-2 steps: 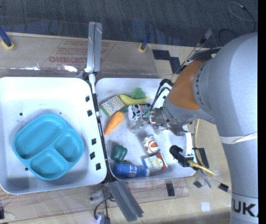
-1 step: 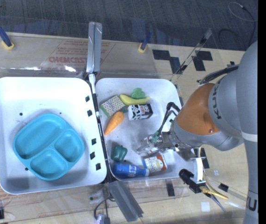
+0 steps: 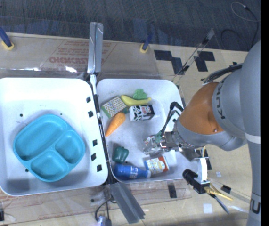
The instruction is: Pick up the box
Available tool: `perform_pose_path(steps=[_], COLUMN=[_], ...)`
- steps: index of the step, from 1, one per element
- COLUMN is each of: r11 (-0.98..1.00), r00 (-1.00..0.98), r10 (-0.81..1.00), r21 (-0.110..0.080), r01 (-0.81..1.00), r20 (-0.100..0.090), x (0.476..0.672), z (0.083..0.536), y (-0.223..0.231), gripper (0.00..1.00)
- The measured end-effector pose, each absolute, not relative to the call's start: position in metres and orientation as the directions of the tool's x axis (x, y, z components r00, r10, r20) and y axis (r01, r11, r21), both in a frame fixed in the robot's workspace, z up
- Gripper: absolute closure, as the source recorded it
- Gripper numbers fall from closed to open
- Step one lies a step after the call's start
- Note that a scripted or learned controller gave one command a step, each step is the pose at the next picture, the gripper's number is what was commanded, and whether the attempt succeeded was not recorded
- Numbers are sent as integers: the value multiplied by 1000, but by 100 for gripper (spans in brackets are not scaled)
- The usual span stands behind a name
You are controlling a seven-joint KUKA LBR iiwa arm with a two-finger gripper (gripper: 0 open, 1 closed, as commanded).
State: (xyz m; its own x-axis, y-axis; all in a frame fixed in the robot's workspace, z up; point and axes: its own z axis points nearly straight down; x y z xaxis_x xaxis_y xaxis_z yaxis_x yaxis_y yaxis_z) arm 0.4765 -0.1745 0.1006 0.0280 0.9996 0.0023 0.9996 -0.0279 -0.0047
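A small white box with black cow patches [image 3: 141,112] lies in the upper middle of the right bin [image 3: 165,86]. A flatter box with a green checked face [image 3: 111,107] leans near that bin's left wall. My gripper [image 3: 153,143] hangs over the bin floor in its lower right part, about a hand's width below and right of the cow-patch box. It sits just above a small orange-and-white bottle [image 3: 156,165], and nothing shows in its grasp. The orange band of the arm [image 3: 198,114] sits over the bin's right rim.
Around the boxes lie a yellow banana [image 3: 134,100], a green toy [image 3: 141,94], a carrot [image 3: 116,123], a dark green pepper [image 3: 120,153] and a blue bottle [image 3: 130,172]. The left bin [image 3: 7,93] holds a blue divided tray [image 3: 49,147].
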Motion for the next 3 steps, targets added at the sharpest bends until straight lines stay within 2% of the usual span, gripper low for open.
perform_pose_path(steps=[1, 2, 3], r11=[-28, -47, -275], r00=[28, 47, 275], r10=[1000, 999, 961], r21=[-5, -3, -1], r01=[1000, 999, 961], r20=[2, 2, 1], x=[476, 477, 477], z=[101, 91, 92], y=[-174, -133, -201], gripper=[0, 0, 0])
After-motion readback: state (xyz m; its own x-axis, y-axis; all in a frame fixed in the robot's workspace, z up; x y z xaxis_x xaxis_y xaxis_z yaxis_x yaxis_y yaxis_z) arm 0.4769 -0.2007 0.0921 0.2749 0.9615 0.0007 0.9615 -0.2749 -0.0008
